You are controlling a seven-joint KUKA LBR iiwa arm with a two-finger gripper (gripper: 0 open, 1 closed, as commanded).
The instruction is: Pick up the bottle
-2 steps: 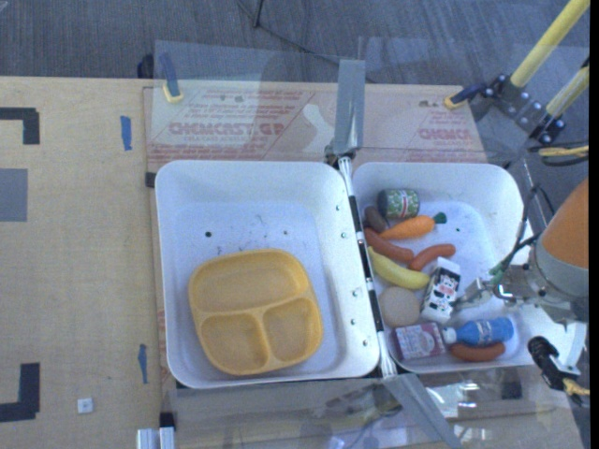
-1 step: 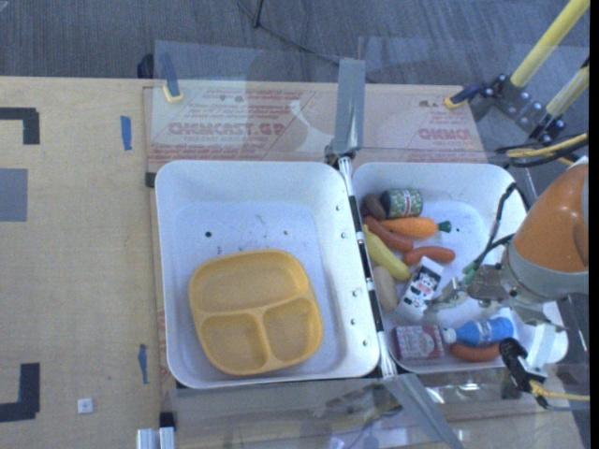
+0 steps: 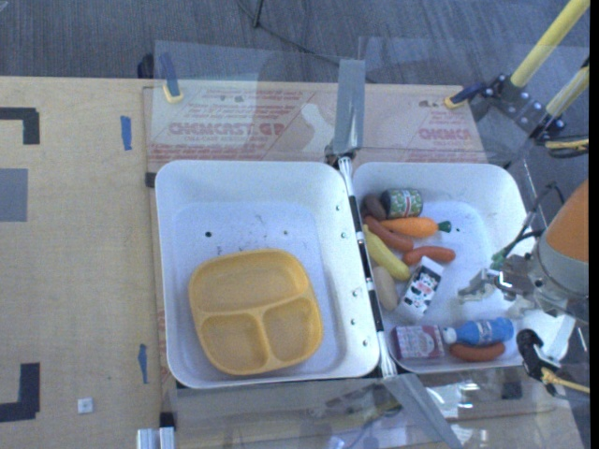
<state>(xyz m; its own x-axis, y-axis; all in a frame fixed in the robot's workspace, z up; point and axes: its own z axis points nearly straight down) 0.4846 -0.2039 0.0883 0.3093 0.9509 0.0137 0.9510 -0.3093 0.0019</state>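
Note:
The bottle (image 3: 485, 330) is blue with a white cap and lies on its side near the front edge of the right bin (image 3: 504, 190), cap pointing left. A pink-labelled pack (image 3: 418, 341) touches its cap end, and a red sausage (image 3: 477, 352) lies along its front side. My gripper (image 3: 489, 282) hangs over the right part of that bin, a little behind the bottle and apart from it, with nothing seen in it. The grey arm with its orange band (image 3: 573, 234) comes in from the right.
The right bin also holds a green can (image 3: 404, 201), a carrot (image 3: 414, 226), a yellow banana (image 3: 387, 255), another red sausage (image 3: 430, 254) and a black-and-white carton (image 3: 421, 288). A yellow divided plate (image 3: 255, 311) lies in the left bin (image 3: 187, 195).

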